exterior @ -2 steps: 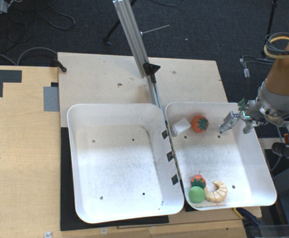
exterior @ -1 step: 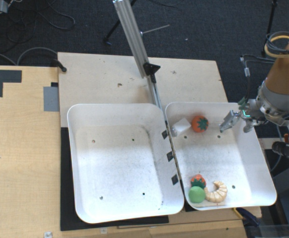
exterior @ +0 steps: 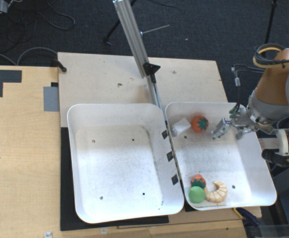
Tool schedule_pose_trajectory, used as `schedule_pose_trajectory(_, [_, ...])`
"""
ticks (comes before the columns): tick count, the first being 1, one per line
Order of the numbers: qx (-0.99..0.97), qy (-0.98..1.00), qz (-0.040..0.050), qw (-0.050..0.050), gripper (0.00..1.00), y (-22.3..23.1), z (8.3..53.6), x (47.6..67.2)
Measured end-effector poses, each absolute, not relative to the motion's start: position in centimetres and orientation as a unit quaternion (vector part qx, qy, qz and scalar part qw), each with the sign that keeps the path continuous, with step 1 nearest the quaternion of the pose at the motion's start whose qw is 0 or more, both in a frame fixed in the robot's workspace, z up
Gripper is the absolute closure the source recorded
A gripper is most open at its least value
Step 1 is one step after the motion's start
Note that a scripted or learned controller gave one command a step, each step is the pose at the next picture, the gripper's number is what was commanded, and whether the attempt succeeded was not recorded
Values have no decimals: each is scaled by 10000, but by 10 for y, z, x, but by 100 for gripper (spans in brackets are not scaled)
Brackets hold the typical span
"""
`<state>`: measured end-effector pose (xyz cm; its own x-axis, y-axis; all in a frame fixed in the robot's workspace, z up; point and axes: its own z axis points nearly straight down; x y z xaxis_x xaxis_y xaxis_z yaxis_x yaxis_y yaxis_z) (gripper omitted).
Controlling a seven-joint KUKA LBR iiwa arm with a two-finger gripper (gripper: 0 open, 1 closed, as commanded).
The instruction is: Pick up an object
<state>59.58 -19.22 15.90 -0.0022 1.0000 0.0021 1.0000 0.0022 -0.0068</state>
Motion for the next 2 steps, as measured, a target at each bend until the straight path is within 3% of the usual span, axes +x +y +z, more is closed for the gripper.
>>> schedule_pose_trajectory(1, [-7072,-7070,22,41,0,-193,99,586])
schedule_pose_trajectory(2, [-7076,-7066,7,12,0,-192,91,586])
